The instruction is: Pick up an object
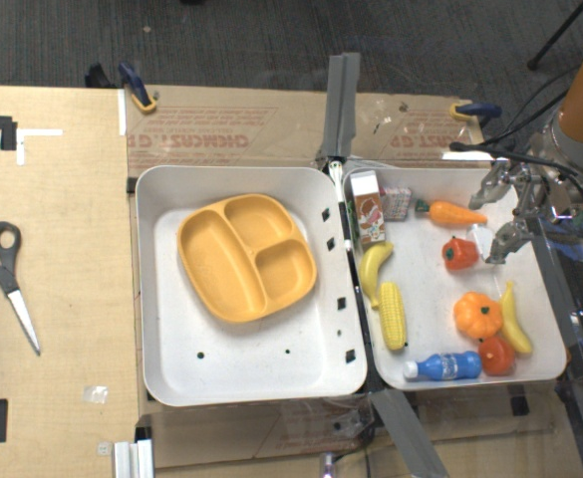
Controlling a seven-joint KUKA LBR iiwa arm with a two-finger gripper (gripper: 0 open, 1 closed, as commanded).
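- Orange carrot (pixel 457 213) sits near the back of your right bin (pixel 550 366), with a red tomato (pixel 459 254) just in front of it.
- Your gripper (pixel 498 222) hovers just right of those two, fingers spread apart and gripping nothing.
- Closer to you in that bin: a small pumpkin (pixel 477 315), a banana (pixel 515 319), a blue bottle (pixel 444 367) and a corn cob (pixel 393 314).
- Left bin (pixel 161 366) holds a yellow divided plate (pixel 247 256).
- Scissors (pixel 8 277) lie way off left on the tabletop (pixel 52 197).
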